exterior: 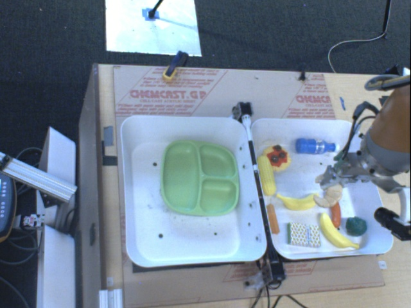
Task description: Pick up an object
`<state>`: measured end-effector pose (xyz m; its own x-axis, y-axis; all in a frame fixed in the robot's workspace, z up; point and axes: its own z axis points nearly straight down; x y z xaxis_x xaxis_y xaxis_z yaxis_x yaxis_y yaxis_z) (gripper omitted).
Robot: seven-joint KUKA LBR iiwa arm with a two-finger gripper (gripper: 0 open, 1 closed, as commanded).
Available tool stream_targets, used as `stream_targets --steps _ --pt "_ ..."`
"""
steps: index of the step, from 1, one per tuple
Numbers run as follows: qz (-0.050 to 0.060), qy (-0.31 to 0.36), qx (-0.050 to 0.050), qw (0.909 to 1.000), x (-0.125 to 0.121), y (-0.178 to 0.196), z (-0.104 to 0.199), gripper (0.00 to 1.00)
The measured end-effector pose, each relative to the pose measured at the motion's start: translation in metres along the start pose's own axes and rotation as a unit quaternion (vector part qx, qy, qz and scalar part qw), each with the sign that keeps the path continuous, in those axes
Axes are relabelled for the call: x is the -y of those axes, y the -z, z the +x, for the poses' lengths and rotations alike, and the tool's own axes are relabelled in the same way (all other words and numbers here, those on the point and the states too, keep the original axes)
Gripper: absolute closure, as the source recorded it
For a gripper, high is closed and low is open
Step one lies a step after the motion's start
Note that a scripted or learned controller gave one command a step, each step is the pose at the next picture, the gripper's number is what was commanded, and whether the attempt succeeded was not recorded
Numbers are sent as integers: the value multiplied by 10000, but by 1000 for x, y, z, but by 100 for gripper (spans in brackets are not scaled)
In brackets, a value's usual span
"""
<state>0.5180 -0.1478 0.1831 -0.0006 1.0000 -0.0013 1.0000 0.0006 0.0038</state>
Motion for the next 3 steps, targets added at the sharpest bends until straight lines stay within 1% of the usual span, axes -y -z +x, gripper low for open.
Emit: stream_targets --steps 1,2,3 --pt "7 3 -4 10000 15 24 -6 100" --pt "10 15 -8 10000 -11 9 39 100" --pt "4 16 -4 10000 -32 54 56 100"
